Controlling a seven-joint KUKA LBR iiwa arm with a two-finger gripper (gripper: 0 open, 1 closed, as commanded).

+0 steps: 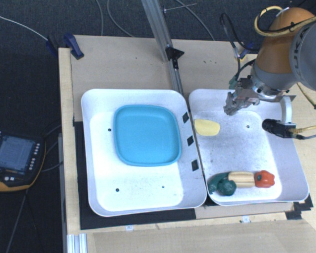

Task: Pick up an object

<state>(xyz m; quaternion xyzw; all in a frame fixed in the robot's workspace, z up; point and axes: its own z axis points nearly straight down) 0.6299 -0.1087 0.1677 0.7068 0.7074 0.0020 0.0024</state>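
Left white bin (100, 194): holds square blue plastic plate (147, 135), flat, centred. Right white bin (284, 167): pale yellow soft piece (207, 127) by left wall; green lump (223, 185), tan cylinder (241, 179), red piece (264, 178) touching along near edge, likely pick candidates. Gripper (235, 104): tilted down over far end, carrying nothing; finger spacing cannot be determined.

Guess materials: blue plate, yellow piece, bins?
Blue plate: likely plastic, smooth, uniform colour, soft sheen. Yellow piece: probably plastic or foam, matte; too small to tell. Bins: white moulded plastic by the look, rounded corners, scuffed and speckled floors.
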